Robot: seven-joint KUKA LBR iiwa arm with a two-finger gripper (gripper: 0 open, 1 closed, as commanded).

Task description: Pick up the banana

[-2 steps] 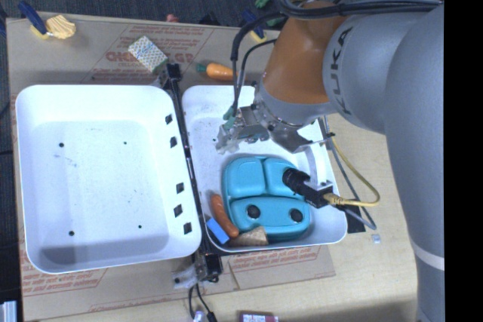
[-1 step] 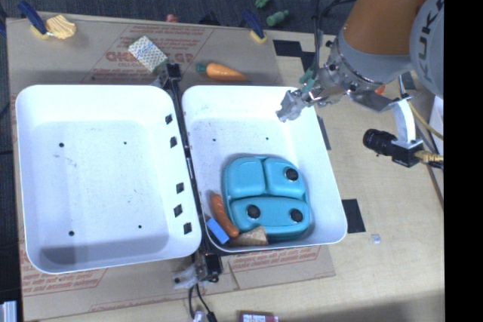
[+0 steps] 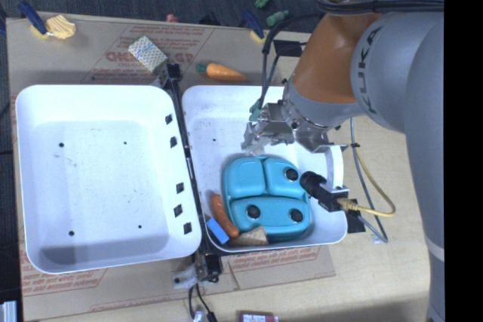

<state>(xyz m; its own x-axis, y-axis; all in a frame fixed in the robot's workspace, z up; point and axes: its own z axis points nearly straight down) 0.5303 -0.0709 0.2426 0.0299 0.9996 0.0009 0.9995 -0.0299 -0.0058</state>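
The gripper (image 3: 262,133) hangs low over the far half of the right bin (image 3: 215,105), just beyond the far edge of a blue compartment tray (image 3: 266,200) that fills most of that bin's near half. The arm's grey wrist and orange band (image 3: 332,60) crowd over it from the right, and whether the gripper is set wide or narrow cannot be told from this slant; nothing can be seen held in it.

Where the banana lies cannot be told with any confidence. The long things near the tool are an orange carrot-like piece (image 3: 221,211) and a blue block (image 3: 218,231) wedged at the tray's near-left corner, beside a brown wedge (image 3: 253,237). Another orange piece (image 3: 221,72) lies on the cardboard beyond the bin's far rim. A pale yellow lump (image 3: 60,28) sits at the far left of the bench, well apart from the tool and outside both bins, too small to name.

The likeliest judgement is that the banana lies under the wrist, so its direction and long axis cannot be set against the gripper.
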